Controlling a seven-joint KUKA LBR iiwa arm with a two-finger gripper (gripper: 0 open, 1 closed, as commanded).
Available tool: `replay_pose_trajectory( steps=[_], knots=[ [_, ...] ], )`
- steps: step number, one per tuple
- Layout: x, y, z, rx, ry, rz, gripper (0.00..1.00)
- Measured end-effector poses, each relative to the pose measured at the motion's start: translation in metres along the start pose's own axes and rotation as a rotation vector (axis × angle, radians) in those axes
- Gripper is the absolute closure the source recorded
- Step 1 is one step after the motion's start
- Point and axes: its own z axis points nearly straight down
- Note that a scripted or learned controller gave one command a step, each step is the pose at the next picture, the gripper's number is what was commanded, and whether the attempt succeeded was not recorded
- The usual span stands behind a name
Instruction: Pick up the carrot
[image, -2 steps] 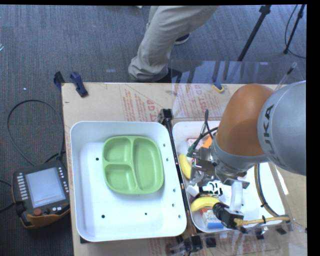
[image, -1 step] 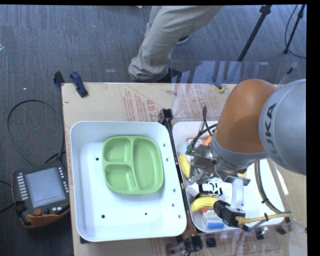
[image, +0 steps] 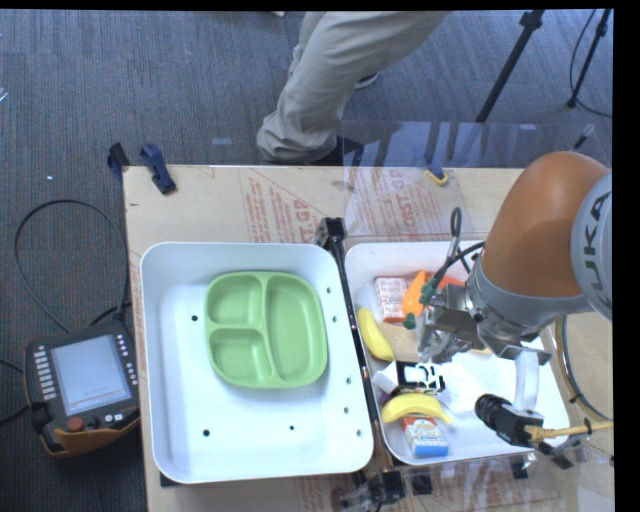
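The carrot is a short orange piece lying in the right bin, near its back edge and beside a pink and white packet. My gripper hangs over the middle of the right bin, just in front of the carrot and slightly to its right. The grey and orange arm covers the bin's right part. The carrot's right end is partly hidden behind the gripper's cables.
The right bin also holds two bananas, a black and white item and a small box. A green divided plate sits in the left bin. A person's legs stand behind the bench.
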Motion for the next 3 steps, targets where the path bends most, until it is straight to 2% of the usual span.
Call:
replay_pose_trajectory(
  steps=[1, 2, 3],
  knots=[
    [-0.010, 0.002, -0.005, 0.001, 0.001, -0.003, 1.00],
    [-0.023, 0.005, 0.041, 0.006, 0.001, -0.165, 1.00],
    [-0.060, 0.032, 0.142, -0.024, 0.003, -0.426, 1.00]
  ],
)
